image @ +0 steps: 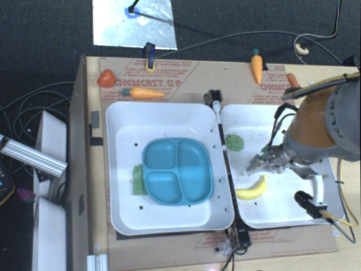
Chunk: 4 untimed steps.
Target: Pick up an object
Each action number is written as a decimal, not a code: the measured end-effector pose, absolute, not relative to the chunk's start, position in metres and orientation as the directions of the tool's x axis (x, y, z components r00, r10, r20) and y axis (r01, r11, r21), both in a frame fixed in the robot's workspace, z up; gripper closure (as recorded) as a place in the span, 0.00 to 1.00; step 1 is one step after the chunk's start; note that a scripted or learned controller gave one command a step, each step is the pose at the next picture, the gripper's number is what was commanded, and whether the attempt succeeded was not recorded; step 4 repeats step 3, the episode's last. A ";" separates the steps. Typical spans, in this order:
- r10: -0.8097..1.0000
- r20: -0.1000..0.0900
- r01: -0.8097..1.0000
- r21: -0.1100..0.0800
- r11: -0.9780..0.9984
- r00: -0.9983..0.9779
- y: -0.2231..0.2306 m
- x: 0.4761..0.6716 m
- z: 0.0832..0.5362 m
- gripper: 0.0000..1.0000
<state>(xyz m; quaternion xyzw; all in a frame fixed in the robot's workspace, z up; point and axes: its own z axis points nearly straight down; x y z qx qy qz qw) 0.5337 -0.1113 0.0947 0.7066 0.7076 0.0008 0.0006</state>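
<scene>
Gripper hangs over the right bin, just above the toy banana.
You can't tell if it's apart or together; the curved banana may slip away.

Robot lab test cell: cardboard-topped bench at frame centre with two shallow white plastic bins, loose black cables on dark carpet at left, grey-and-orange robot arm at right, plastic toy carrots.
</scene>
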 end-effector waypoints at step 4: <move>1.000 0.001 1.000 0.004 0.004 -0.004 -0.025 0.518 0.185 1.00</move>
